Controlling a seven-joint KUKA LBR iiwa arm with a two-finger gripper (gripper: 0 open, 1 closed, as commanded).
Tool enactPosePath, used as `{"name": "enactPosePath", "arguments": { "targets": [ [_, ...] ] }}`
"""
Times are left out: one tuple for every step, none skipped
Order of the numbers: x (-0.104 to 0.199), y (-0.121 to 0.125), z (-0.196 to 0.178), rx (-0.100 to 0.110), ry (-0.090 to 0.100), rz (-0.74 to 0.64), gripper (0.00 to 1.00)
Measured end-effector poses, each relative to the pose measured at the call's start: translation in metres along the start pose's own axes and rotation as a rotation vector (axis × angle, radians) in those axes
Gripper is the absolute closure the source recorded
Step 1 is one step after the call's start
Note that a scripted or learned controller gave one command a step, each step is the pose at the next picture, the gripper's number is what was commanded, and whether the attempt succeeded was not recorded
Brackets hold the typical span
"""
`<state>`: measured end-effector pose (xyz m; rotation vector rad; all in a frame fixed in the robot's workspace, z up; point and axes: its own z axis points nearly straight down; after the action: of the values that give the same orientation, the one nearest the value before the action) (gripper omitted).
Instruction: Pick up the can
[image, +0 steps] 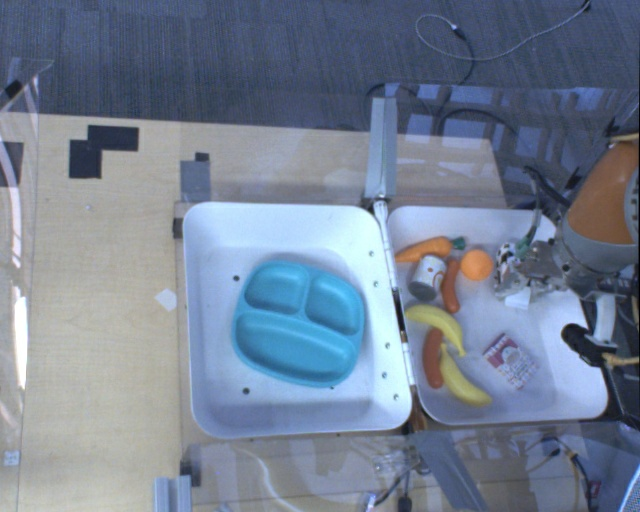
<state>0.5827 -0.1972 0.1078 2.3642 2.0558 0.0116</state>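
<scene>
Two white bins (205, 400) share your pale wooden bench (90, 330), grey carpet (200, 50) beyond. The can (428, 277) lies near the right bin's left edge; the gripper (520, 272) hovers apart, grip state unclear.

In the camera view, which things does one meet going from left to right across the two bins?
Blue divided plastic plate → small grey metal can lying on its side → round orange fruit → red-and-white flat packet → gripper of the grey arm.
</scene>
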Motion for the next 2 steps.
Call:
{"name": "enactPosePath", "arguments": {
  "targets": [
    [0.052,0.038,-0.115,0.006,-0.002,0.326,1.00],
    [0.043,0.077,-0.293,0.004,-0.001,0.067,1.00]
  ]
}}
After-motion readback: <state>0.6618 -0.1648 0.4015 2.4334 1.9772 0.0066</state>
